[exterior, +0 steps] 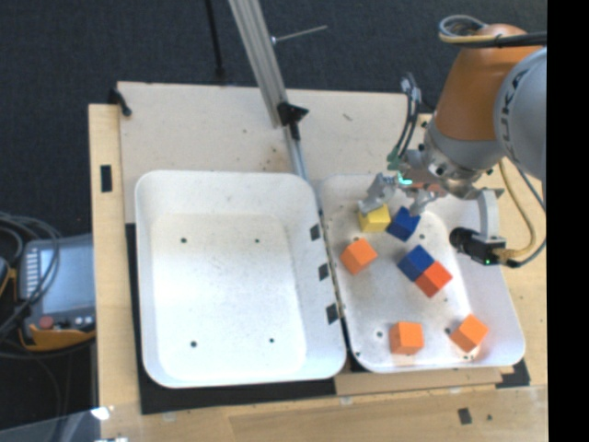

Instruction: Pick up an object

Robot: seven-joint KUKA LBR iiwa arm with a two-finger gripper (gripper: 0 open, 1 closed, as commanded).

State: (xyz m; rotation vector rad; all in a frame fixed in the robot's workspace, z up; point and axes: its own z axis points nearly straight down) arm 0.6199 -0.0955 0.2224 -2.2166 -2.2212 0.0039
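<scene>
- The yellow cube [374, 217] lies in the right bin [512, 339], near its far wall, just below the gripper [402, 191] and closest to it of all the blocks; it is the likely target.
- Judged by look, the cube is small, rigid and light, probably wood or foam. It should not deform or break under clamping. Its faces look smooth, so a shallow or off-centre hold may let it slip or twist out.
- Recommended hold: two opposite flat side faces, centred, with the jaws square to the faces and not across a corner.
- A blue cube [403, 224] sits just beside the yellow one on its right, possibly touching. Clearance for a finger on that side is tight; the free faces are the safer choice.
- An orange cube [359, 255] lies near, toward the front. A second blue cube [416, 262] touches a red-orange cube [433, 278] mid-bin. Two more orange cubes [406, 337] [470, 332] rest near the front wall.
- The gripper hangs low over the yellow and blue cubes. Nothing is visibly held between the fingers; how far they are spread cannot be determined.
- The left bin [147, 191] adjoins the right bin.
</scene>
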